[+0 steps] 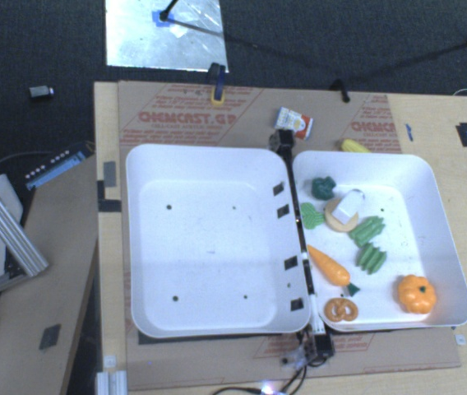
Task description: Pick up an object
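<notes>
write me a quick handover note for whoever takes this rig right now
Arm and gripper: out of the frame, state unknown.
Right bin holds all the toys: carrot, pumpkin, pretzel, broccoli, two green pods, a tan slice with a white piece.
Left bin is beside it.
Done: nothing picked up.
Left: choose an object and lift it.

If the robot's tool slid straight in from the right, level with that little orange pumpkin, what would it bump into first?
Probably the outer wall of the right bin, if it travels low. If it came in above the rim, the pumpkin would be first. Height can't be judged from this view.
</notes>
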`<action>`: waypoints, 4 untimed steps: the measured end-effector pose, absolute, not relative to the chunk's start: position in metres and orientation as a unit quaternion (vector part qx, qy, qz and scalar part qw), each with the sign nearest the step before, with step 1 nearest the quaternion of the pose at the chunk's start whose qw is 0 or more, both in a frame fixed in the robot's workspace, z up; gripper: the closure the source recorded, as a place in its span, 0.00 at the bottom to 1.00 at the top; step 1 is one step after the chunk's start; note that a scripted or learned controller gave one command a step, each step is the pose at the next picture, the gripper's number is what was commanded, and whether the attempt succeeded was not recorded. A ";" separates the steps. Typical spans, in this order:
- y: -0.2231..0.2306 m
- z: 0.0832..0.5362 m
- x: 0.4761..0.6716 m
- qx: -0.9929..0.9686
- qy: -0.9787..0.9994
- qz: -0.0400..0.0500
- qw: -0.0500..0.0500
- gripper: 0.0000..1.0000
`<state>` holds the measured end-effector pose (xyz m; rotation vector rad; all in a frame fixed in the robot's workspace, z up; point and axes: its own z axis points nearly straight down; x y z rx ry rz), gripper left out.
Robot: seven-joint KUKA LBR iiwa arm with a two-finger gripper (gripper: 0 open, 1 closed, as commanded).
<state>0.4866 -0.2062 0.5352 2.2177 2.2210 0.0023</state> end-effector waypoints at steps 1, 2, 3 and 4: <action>-0.158 0.409 0.487 0.704 0.710 -0.002 -0.005 1.00; -0.177 0.543 0.537 0.705 0.709 0.004 0.009 1.00; -0.176 0.535 0.485 0.707 0.707 0.001 0.001 1.00; -0.173 0.535 0.487 0.706 0.708 0.001 0.002 1.00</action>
